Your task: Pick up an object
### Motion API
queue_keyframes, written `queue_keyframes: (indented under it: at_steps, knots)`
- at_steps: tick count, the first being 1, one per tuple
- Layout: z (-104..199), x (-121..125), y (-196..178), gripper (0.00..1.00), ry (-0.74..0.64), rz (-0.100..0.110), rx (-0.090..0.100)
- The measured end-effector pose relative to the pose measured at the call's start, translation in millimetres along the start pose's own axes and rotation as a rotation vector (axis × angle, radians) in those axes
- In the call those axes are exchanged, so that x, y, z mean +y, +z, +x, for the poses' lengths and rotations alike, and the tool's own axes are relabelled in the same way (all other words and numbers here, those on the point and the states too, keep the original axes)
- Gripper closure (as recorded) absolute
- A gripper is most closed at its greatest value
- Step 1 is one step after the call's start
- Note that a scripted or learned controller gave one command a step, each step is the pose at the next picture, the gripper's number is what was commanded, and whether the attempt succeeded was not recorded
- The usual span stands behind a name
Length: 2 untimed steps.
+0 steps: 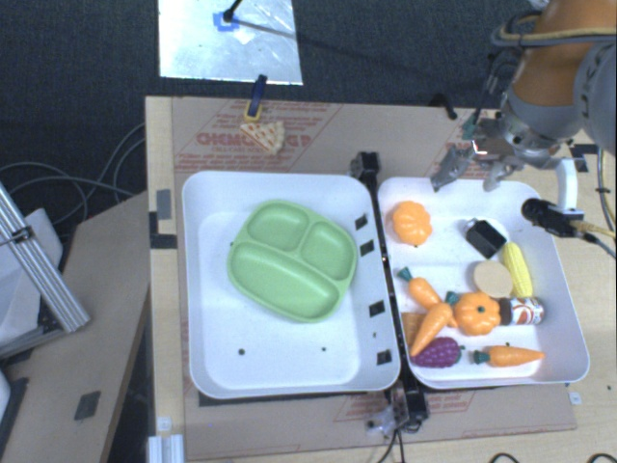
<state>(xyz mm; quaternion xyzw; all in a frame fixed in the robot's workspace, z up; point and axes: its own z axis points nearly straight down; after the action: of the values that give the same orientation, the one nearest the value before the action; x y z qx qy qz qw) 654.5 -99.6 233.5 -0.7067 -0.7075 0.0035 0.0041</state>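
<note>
You are seeing the gripper [475, 173] hovering over the far rim of the right bin [569, 287], fingers spread apart and gripping nothing; the nearest toy, a pumpkin [411, 222], is lying inside that bin's far-left corner

Open, empty claw [472, 172] above the right bin's [569, 297] far edge; green divided plate [292, 258] in the left bin [207, 287].

Even, fairly bright light is falling from above, and the two white bins [289, 379] are glowing almost washed out. Glare is flaring off the shiny sheet [229, 27] up top. Shadows are staying soft. The whole picture is looking slightly grainy.
</note>
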Motion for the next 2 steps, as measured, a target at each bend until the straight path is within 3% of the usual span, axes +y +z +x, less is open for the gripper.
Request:
queue_keyframes:
  at_steps: [1, 2]
  knots:
    - [0, 2, -8, 0.00, -0.002, -0.012, -0.001]
    - [-6, 1, 36, 0.00, 0.000, -0.009, -0.001]
